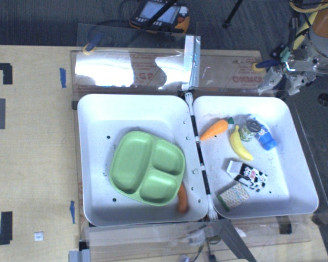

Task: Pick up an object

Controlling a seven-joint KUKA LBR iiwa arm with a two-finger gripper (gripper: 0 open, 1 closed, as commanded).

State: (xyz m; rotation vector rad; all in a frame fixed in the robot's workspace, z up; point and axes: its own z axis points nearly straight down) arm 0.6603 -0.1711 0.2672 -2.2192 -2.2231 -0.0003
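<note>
Gripper point(287, 79), finger state indeterminate, sits at two o'clock beyond the right bin point(300, 146) containing carrot point(214, 129), banana point(240, 144), bottle point(259, 134); left bin point(93, 146) contains green tray point(146, 167).

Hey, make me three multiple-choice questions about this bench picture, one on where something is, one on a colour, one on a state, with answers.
1. Where does the green divided plate lie?
A. in the left bin
B. in the right bin
C. on the bench outside the bins

2. What colour is the banana?
A. red
B. yellow
C. purple

3. Where is the gripper relative to the bins?
A. pressed on the plate
B. down among the right bin's things
C. beyond the right bin's far corner

Answers: A, the plate sits in the left bin; B, it is plainly yellow; C, the gripper is past the rim, touching nothing in the bins.
</note>
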